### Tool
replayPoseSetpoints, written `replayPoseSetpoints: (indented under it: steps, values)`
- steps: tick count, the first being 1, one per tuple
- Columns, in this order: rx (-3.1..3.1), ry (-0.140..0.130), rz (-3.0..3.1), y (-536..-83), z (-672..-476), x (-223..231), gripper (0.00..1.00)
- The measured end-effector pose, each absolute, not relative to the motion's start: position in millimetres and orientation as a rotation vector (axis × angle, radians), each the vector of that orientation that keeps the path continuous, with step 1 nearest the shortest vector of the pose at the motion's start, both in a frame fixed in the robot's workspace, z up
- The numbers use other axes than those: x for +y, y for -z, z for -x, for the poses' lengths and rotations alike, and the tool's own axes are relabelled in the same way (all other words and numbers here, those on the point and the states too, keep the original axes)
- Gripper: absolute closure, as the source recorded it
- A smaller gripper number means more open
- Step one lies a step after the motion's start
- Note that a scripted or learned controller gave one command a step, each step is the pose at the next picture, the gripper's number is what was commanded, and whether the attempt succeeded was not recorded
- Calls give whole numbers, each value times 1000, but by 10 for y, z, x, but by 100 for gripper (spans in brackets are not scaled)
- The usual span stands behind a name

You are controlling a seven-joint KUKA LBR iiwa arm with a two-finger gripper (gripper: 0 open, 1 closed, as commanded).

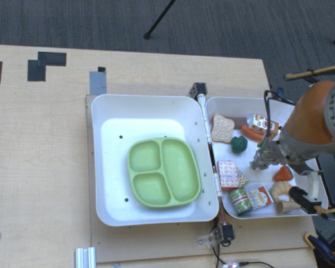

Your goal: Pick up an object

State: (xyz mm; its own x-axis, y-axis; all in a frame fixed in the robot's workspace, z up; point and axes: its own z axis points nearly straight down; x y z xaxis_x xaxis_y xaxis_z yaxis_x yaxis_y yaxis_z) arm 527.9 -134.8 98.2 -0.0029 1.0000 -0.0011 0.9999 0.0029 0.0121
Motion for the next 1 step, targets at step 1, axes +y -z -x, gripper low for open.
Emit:
replayPoseSetpoints:
  steps: [1]
  values:
    - [2219, -12, -2212, -981, -5278, -1348, 0]
